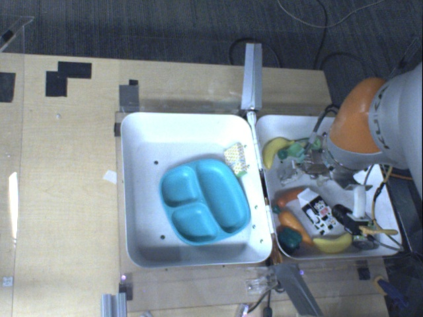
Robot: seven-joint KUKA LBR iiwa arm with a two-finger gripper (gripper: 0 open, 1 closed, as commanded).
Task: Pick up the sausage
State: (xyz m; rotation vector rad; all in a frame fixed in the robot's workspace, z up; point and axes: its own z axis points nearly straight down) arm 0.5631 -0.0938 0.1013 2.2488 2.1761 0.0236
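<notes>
Pincer (299,166) sits low in the right bin (390,177), at the far-left part of it, w/ the grey arm (396,117) and its orange band reaching in from the right. Can't tell from where I stand whether it's apart or together; nothing visibly clamped in it.

Bench (59,197) is pale wood, w/ a few black tape patches (66,76) near the far-left corner. Beyond it the floor is dark grey carpet (165,12), and a thin cable (317,8) loops across it. An aluminium post (252,78) stands at the far edge, right at the seam btw. the two bins.

Sausage (291,195), the reddish-brown piece as far as I can make out, lies in the right bin near its left wall, just on the near side of the pincer and apart from it.

Crowded around it: a carrot (289,220) just nearer, a white printed card (316,211) beside it to the right, and a banana (332,243) along the near wall. A second banana (274,149) and a small green item (291,152) sit on the pincer's far-left side, close to it.

Left bin (142,150) holds a blue 3-compartment plate (205,200), plus a small yellowish patterned packet (236,157) against the right wall.
</notes>
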